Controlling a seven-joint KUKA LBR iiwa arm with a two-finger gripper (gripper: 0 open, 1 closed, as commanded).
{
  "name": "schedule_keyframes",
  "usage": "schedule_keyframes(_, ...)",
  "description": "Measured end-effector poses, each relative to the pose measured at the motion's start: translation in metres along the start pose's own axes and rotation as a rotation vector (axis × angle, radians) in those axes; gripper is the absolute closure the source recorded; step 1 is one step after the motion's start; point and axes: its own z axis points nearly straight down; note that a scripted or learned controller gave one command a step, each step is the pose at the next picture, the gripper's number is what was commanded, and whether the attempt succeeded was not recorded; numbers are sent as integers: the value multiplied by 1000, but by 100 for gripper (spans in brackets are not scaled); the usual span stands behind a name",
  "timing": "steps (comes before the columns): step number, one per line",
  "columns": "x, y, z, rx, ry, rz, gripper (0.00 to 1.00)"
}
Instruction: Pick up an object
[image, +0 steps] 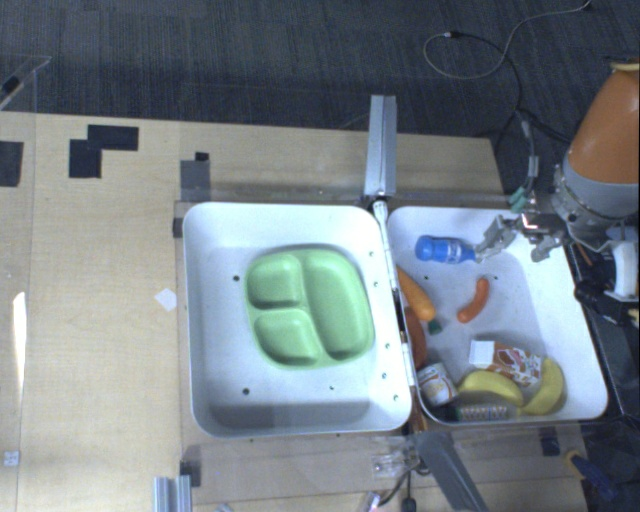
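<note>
While we read this scene from the blue bottle outward, our notes run as follows.

Arm: we see the grey arm (605, 150) with its orange band reaching over the right bin's (570, 310) far corner, just right of the bottle (445, 249).
Claw: the gripper (520, 236) shows two fingers spread apart, one tip close to the bottle's right end, nothing between them; we judge it is poised there to try for the bottle, the nearest thing to it.
Bottle: it lies on its side near the bin's far wall, cap end pointing toward the divider; lying flat, we think it may roll under a poor pinch.
Sausage: a small red piece (474, 300) lies nearer us than the bottle and slightly right, well apart from it.
Carrot: an orange carrot (415, 295) lies below-left of the bottle along the divider wall.
Bananas: two yellow bananas (520, 385) sit far from the bottle in the near corner, crowded with a small can (436, 382) and a packet (512, 360); we judge that cluster harder to pick from cleanly.
Left bin: beyond the divider, left of the bottle, the other bin (215, 300) holds a green tray (305, 305) with three compartments.
Progress: we judge that nothing is lifted yet; the grasp remains to be made.
</note>
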Motion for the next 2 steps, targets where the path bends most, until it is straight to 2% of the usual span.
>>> schedule_keyframes(1,-19,1,114,2,0,77,0)
schedule_keyframes(2,-41,30,158,-7,-2,62,0)
